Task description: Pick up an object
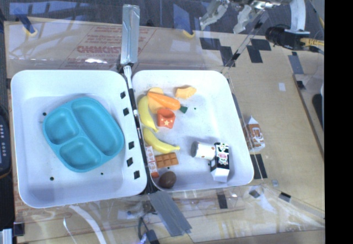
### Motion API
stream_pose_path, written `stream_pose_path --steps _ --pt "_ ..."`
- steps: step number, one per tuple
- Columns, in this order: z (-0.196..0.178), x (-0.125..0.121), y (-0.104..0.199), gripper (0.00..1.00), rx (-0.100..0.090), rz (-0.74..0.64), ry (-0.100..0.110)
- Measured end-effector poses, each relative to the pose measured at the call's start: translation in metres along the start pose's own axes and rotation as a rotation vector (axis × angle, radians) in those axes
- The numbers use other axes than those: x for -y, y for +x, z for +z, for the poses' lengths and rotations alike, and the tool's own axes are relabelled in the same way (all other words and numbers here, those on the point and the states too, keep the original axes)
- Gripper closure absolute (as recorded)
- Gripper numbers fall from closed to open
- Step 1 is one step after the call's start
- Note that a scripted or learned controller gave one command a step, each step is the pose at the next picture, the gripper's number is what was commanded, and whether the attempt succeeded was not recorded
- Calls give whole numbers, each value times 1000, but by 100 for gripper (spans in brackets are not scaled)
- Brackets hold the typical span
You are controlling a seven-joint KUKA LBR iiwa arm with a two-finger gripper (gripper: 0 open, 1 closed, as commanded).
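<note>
Your gripper [229,15] hangs open above the bench, beyond the right bin's [238,127] far edge.

Its fingers are spread, nothing between them. In that bin you have a banana [148,124], carrot [164,100], red cube [166,118], milk carton [221,161]; the left bin [27,143] holds a blue divided plate [83,133].

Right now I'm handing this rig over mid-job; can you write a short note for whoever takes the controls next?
Hand: open, holding nothing, raised beyond the far edge of the right white bin.
Right bin holds: yellow banana, orange carrot, small red cube, orange wedge, black-and-white milk carton, white cup on its side, brown ball.
Left white bin: blue divided plate.
Done: nothing picked.
Left: descend, grasp one object, lift.
</note>
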State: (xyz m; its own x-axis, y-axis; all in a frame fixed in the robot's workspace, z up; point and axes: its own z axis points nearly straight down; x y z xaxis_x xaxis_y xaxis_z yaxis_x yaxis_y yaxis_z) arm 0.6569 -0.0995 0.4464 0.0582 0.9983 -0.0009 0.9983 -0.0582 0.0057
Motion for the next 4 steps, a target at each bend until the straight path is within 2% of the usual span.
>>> stream_pose_path --steps 1,2,3,4 --pt "164 2 -1 0 1 348 17" --pt "300 26 -1 0 3 344 22" --pt "346 26 -13 0 -2 196 -6" --pt "335 25 -13 100 -1 193 -6"
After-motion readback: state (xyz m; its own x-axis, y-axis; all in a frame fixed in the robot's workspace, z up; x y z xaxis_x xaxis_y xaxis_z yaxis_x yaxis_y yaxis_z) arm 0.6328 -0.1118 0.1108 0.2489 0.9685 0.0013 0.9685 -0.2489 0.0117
